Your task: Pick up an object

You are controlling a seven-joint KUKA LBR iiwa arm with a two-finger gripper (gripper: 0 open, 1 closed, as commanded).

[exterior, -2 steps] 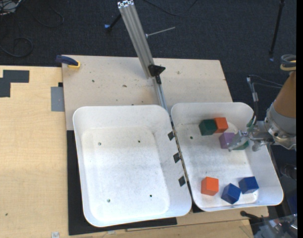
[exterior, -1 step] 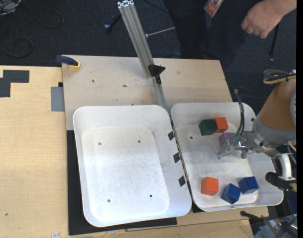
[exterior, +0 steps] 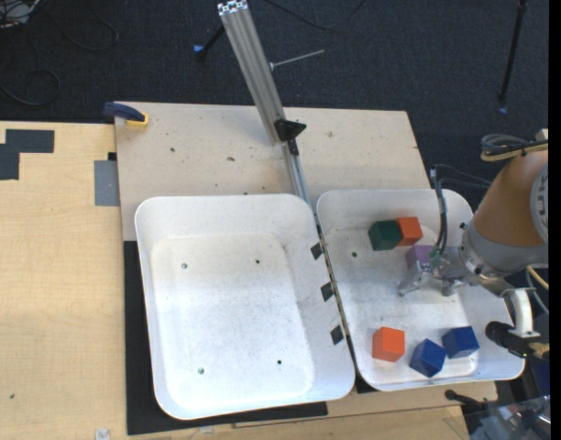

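The gripper (exterior: 425, 276) is lowered in the right bin (exterior: 354, 356) beside a purple block (exterior: 418, 254); finger state cannot be determined. Two blue cubes (exterior: 443, 349) sit near the bin's front edge.

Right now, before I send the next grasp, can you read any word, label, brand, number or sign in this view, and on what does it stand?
None: no text can be read in this view.
The blocks in the right bin, green, two orange, two blue, show plain faces.
The left bin, the gripper and the aluminium rail bear no legible marking.
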